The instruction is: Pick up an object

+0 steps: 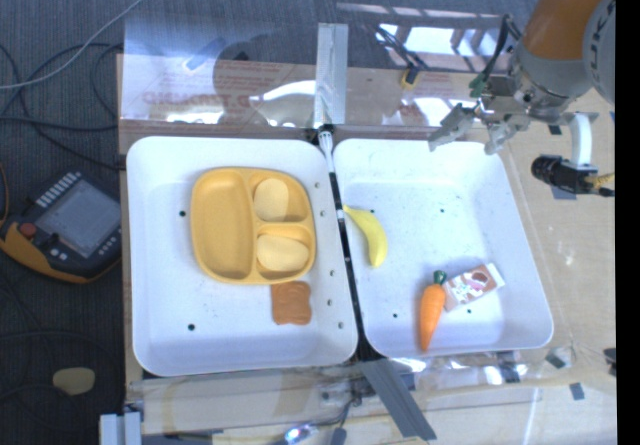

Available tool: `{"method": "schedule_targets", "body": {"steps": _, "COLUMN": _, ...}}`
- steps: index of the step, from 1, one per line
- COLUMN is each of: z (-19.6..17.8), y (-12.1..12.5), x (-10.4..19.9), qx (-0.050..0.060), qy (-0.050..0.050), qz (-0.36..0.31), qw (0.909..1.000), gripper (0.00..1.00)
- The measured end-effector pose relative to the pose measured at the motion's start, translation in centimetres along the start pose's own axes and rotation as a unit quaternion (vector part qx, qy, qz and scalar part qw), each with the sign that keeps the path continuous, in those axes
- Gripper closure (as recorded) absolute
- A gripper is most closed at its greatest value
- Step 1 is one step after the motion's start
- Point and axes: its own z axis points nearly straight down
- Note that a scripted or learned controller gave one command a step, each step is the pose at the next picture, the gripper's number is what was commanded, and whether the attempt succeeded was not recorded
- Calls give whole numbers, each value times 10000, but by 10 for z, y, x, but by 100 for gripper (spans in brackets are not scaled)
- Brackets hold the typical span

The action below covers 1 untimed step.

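The gripper (468,127) hangs with fingers spread and nothing between them over the right bin's (520,223) far edge, well apart from the banana (370,234), carrot (431,311) and carton (472,287) nearer the camera.

Robotics lab: grey-orange arm (565,13) over white bins (160,333), teach pendant (65,223), cables (60,63) on carpet.

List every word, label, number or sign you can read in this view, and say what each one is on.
No text can be read here.
Small carton beside the carrot in the right bin: red and white print, too small and blurred to read.
Handheld pendant on the floor at left: screen and buttons, nothing legible.
Clear panel behind the left bin: faint reddish marks, unreadable.
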Motion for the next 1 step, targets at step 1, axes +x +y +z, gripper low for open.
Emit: {"method": "schedule_targets", "body": {"steps": 1, "z": 85, "y": -48, "x": -33, "qx": 6, "qy": -10, "qz": -148, "qw": 9999, "gripper": 0}}
